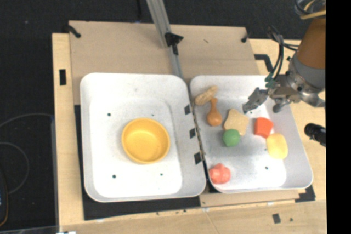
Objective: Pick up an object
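camera view: one slanted look down on the worktop (230, 52).
pincer (265, 100): fingers apart, nothing between them, over right bin (293, 172), ready to drop.
targets: red block (263, 127) at 6 o'clock of it, tan piece (237, 119) at 8, green ball (231, 138) beyond.
left bin (98, 172): yellow bowl (145, 141).

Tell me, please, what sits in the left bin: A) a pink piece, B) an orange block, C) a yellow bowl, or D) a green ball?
C: the yellow bowl sits alone in the left bin, while the small food-like pieces lie in the right bin.
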`<state>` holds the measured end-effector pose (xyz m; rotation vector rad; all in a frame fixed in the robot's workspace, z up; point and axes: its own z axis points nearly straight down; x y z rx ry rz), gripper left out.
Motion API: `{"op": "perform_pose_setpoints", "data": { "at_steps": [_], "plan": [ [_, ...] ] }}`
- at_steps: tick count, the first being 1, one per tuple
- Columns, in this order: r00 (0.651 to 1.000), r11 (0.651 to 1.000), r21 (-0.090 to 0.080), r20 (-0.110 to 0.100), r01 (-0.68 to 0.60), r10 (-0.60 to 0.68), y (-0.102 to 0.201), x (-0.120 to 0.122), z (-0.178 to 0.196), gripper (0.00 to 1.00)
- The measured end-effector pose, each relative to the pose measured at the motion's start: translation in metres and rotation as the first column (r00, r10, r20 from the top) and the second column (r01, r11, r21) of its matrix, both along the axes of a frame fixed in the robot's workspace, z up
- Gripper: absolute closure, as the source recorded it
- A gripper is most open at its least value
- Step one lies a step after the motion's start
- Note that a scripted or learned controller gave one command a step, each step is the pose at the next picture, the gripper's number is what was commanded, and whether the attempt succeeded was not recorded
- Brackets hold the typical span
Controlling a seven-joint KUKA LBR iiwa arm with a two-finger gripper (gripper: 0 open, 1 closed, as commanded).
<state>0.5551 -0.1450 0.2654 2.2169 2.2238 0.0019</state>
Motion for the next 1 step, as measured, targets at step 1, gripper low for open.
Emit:
{"op": "perform_pose_setpoints", "data": {
  "at_steps": [1],
  "plan": [
    [1.000,1.000,0.000,0.001,0.001,-0.001,0.0000,0.0001,0.0000,0.00]
  ]
}}
